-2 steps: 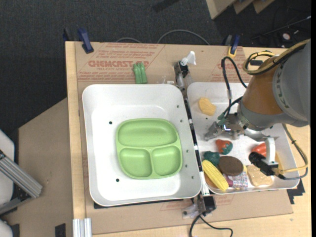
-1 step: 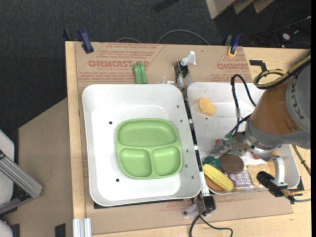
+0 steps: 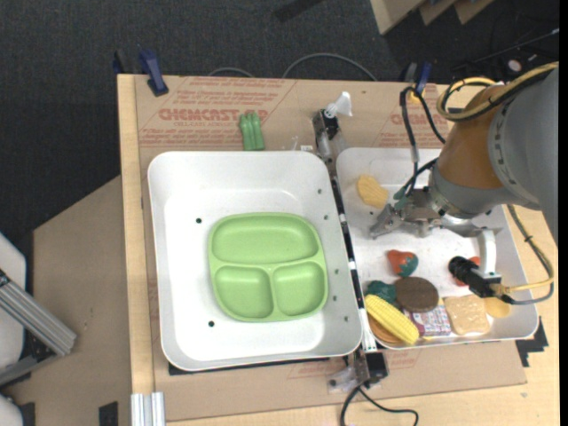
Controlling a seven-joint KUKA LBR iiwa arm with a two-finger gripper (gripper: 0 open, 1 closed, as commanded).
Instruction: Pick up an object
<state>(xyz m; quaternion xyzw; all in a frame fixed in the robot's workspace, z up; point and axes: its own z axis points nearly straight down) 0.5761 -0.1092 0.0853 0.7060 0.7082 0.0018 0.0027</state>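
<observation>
My gripper [image 3: 383, 224] hangs low over the upper left part of the right bin [image 3: 525, 325], with the arm coming in from the right. A yellow, lemon-like piece [image 3: 372, 190] lies just above and left of it. Below the gripper sits a red strawberry-like item [image 3: 401, 261]. Further toward the front lie a teal piece [image 3: 382, 289], a brown round disc [image 3: 415, 293], a yellow corn cob [image 3: 390, 318], a slice of toast [image 3: 468, 315] and a pinkish packet [image 3: 435, 325]. I see nothing held.
The left bin [image 3: 177, 193] holds a green divided plate [image 3: 266, 266]. A green clamp [image 3: 253, 131] and a small fixture [image 3: 328, 124] stand on the bench behind the bins. The metal divider [image 3: 342, 238] runs between the two bins.
</observation>
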